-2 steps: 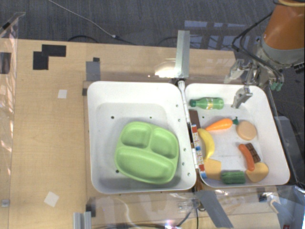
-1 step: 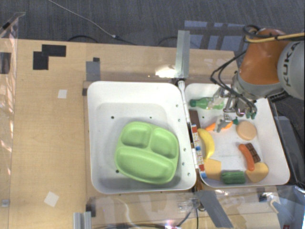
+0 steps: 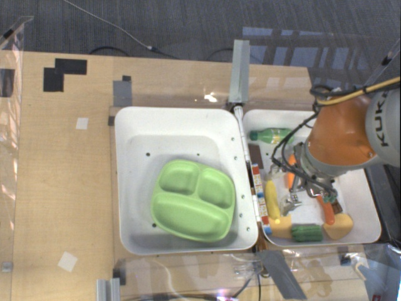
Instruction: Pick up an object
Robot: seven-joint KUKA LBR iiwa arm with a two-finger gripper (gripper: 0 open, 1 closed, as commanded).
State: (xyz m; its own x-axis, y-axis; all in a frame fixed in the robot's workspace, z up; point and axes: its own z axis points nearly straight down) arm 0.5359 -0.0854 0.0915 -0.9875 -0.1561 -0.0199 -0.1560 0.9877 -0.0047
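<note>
Arm reaching down into the right bin; its orange band hides much of the clutter. Gripper apparently parted, grasping nothing. Yellow banana lies left of the jaws, green block below them.

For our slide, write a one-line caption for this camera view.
Arm's gripper reaches into the right bin among small items beside a banana; a green tray sits in the left bin.
</note>
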